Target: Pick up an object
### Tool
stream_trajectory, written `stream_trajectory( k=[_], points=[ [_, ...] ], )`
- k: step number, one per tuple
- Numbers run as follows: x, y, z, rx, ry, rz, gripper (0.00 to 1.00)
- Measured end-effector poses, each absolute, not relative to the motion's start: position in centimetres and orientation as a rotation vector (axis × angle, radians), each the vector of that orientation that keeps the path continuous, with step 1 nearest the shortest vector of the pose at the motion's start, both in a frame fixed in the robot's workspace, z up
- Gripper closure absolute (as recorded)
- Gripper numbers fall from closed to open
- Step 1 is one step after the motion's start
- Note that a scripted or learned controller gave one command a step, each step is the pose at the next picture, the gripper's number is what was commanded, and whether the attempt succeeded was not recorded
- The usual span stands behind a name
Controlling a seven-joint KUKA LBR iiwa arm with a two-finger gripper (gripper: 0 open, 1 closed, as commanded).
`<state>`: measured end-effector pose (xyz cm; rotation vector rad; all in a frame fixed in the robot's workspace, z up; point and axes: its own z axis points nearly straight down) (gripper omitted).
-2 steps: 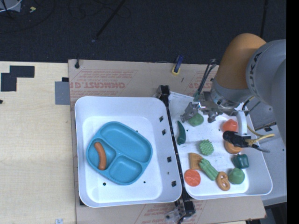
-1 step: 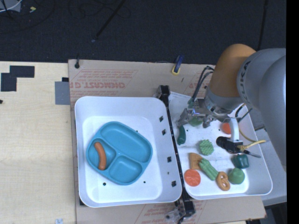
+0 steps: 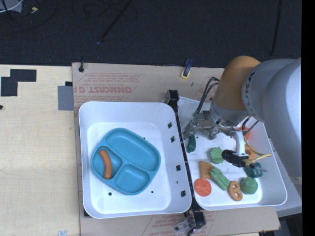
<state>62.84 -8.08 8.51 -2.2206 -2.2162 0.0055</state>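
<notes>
My gripper hangs low over the upper left part of the right bin, close to the wall between the two bins. A small dark green toy lies just below it, by the bin's left wall; whether the gripper touches it I cannot tell. Further toys in this bin are a bumpy green piece, an orange wedge, a green cucumber, a red tomato, a brown pretzel, a round green fruit and a dark teal piece.
The left bin holds a blue divided plate with an orange sausage in its left compartment. The grey arm with its orange band covers the right bin's upper right part. A cardboard sheet lies under both bins.
</notes>
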Motion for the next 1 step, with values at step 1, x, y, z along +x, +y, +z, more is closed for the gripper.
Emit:
stream_trajectory(
  k=[1],
  points=[
    [62.91, -8.11, 9.72, -2.224, -2.213, 0.003, 1.00]
  ],
)
